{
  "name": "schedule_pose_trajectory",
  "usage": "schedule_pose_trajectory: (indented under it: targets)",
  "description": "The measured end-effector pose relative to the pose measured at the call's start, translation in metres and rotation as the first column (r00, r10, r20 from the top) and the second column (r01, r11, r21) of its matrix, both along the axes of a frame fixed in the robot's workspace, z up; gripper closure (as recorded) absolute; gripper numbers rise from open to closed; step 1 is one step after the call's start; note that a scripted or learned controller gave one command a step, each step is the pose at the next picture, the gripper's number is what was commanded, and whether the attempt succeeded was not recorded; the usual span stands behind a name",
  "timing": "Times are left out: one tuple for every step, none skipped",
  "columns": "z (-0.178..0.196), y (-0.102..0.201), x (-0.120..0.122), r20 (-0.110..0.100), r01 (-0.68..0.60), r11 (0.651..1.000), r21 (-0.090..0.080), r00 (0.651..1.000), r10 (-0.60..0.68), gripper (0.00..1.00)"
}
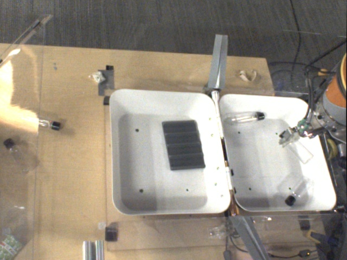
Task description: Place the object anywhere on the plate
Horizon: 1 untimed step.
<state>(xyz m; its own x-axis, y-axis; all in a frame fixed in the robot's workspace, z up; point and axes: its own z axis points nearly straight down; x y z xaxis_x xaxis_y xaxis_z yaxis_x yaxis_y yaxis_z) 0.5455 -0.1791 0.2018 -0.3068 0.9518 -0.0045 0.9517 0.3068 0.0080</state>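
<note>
Though low in right bin (260, 169) beside clear vial (286, 138), cannot tell gripper (297, 130) state; may slip off slick vial, or drop it short of plate (184, 144).

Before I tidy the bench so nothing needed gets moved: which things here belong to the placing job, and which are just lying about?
Belongs to the job:
- dark ribbed plate in the left bin
- clear vials in the right bin: one near the far wall, one at the near corner
- gripper

Lying about:
- small vial on the bench
- black block
</note>
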Motion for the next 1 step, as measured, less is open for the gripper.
schedule_pose_trajectory:
  targets:
    - [0.0282,0.0609,0.0642,-0.001,-0.028,1.0,0.001,1.0,0.028,1.0]
